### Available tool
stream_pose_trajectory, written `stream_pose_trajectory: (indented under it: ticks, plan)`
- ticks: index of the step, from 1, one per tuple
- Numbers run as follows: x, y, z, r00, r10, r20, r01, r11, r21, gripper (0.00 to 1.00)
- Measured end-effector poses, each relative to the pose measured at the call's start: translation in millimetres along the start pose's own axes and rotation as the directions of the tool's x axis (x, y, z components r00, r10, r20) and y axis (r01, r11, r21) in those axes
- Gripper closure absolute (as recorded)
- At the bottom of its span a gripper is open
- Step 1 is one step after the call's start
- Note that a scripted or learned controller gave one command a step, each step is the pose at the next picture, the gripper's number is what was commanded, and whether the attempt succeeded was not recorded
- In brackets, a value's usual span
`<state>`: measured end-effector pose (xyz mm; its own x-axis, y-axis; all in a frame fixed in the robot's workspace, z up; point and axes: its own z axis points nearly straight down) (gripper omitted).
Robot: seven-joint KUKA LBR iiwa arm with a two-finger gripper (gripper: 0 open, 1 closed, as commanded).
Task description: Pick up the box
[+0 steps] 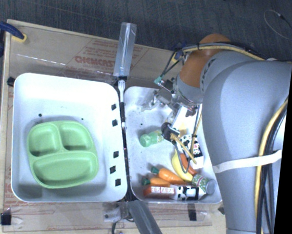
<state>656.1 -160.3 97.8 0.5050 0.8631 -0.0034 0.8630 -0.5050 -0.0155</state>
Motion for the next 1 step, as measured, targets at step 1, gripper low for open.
stream_pose_trajectory:
  ticks: [1]
  plan:
    - [8.5,-5.4,-21.1,0.991,-0.132,0.0,0.132,0.991,-0.008,0.0]
